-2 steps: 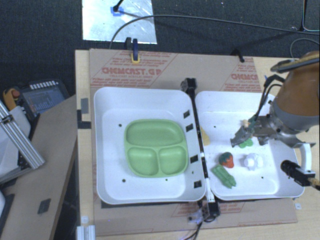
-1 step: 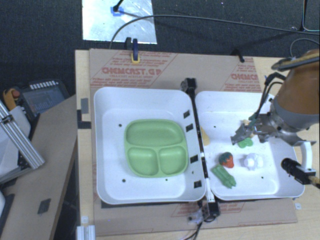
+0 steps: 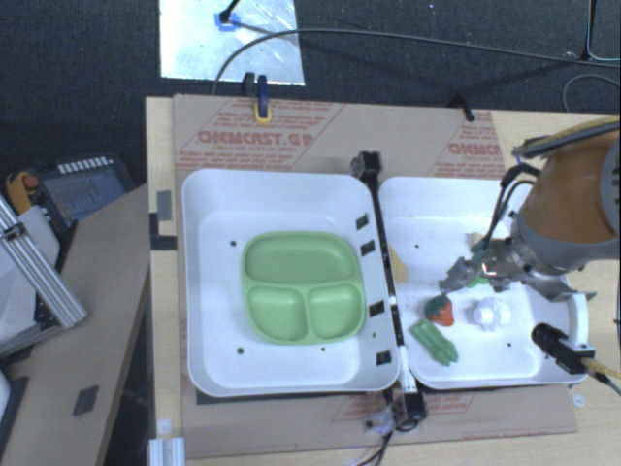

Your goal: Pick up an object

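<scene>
Green fills my left bin [image 3: 209,202], where a divided plate [image 3: 302,286] lies flat. On the worktop's right bin [image 3: 427,212] I see a small red-and-green piece [image 3: 441,309], a green toy [image 3: 434,342] just below it, and a white object [image 3: 488,313] to their right. My claw [image 3: 473,275] hangs just above these; I cannot tell whether it is open or closed

Both white bins [image 3: 281,187] look like smooth, slightly glossy plastic. The green divided plate [image 3: 301,286] has a matt plastic finish. The worktop [image 3: 320,129] is covered in printed brown cardboard. Behind it lies dark, rough carpet [image 3: 78,56] with a shiny, crinkled foil sheet [image 3: 233,27].
</scene>
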Motion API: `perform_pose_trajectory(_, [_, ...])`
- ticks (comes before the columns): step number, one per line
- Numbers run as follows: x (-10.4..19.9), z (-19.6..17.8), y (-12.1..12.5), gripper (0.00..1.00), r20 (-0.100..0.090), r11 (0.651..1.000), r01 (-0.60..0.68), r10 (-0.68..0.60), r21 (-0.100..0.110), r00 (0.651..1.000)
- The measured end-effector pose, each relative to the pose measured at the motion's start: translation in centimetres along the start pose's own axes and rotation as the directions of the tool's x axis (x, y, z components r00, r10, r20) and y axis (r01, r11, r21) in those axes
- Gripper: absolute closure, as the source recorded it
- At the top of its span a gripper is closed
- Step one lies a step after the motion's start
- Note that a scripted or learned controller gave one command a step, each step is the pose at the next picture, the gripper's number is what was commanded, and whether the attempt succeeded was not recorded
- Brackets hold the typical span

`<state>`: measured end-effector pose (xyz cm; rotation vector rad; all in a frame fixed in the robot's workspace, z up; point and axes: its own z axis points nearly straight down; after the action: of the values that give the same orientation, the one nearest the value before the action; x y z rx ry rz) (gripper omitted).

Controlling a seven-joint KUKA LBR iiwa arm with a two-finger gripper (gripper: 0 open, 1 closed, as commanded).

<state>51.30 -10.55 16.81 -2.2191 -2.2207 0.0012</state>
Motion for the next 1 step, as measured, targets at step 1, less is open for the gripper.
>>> perform_pose_trajectory(1, [-0.68, 4.79, 0.65, 0.0, 0.0, 1.0, 0.0, 0.0, 0.0, 1.0])
